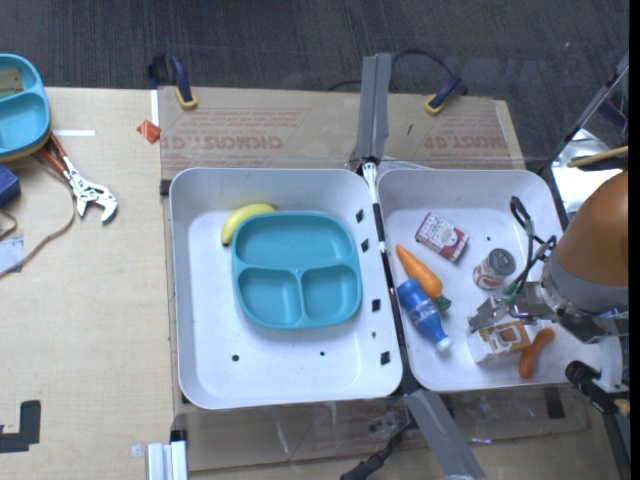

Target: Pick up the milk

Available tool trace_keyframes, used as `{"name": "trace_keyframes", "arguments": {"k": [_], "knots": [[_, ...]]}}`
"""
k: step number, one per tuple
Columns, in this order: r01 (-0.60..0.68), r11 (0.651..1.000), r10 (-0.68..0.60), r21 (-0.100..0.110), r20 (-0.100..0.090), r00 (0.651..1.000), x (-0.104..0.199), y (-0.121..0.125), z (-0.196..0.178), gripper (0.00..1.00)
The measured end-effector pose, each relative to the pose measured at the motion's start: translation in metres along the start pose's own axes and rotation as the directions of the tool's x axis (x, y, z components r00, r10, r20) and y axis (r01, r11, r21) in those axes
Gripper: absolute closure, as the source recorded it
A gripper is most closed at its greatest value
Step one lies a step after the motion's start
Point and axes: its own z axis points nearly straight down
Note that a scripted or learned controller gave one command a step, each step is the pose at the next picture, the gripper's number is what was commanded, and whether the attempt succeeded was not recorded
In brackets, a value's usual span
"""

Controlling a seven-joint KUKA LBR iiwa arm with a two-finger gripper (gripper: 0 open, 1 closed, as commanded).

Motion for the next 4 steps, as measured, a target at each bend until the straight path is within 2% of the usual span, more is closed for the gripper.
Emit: {"name": "trace_keyframes", "arguments": {"k": [1,2,3,4], "knots": [[-0.003,1.0,0.003,0.0,0.0,1.0,-0.001,0.0,-0.009,1.0],[-0.003,1.0,0.003,0.0,0.0,1.0,-0.001,0.0,-0.009,0.0],[0.084,0.996,-0.084,0.001,-0.001,0.996,0.017,0.0,0.0,0.0],[0.026,1.0,-0.026,0.0,0.001,1.0,-0.01,0.05,0.0,0.0]]}}
